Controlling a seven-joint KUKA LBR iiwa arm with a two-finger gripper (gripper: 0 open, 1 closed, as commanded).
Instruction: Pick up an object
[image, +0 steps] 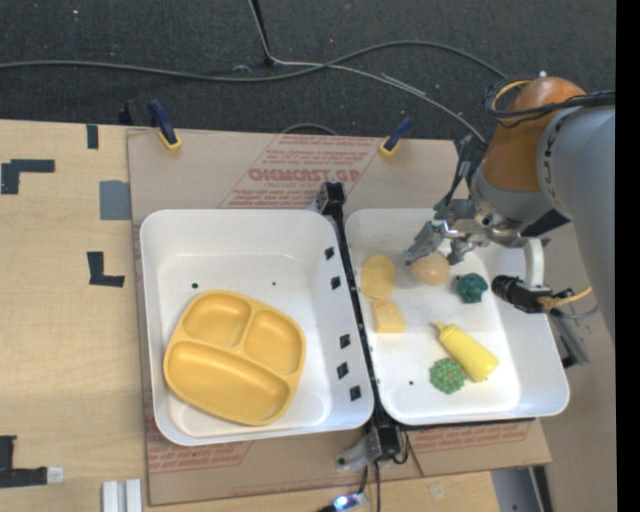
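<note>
The right bin (520, 395) holds several small toys. A tan ball (432, 270) lies near its back, with a dark green piece (471, 288) to its right. A pale yellow round piece (377, 276) and a yellow block (388, 318) lie by the bin's left wall. Nearer the front are a yellow bottle (467, 351) and a green broccoli (447, 376). My gripper (441, 250) hangs low just above and behind the tan ball, open, one finger on each side of the ball's top. Nothing is lifted.
The left bin (160, 240) holds a yellow divided plate (235, 356). A black divider (345, 300) runs between the bins. The grey arm with its orange band (530, 130) reaches over the right bin's back right corner. A black cable end (515, 292) hangs near the dark green piece.
</note>
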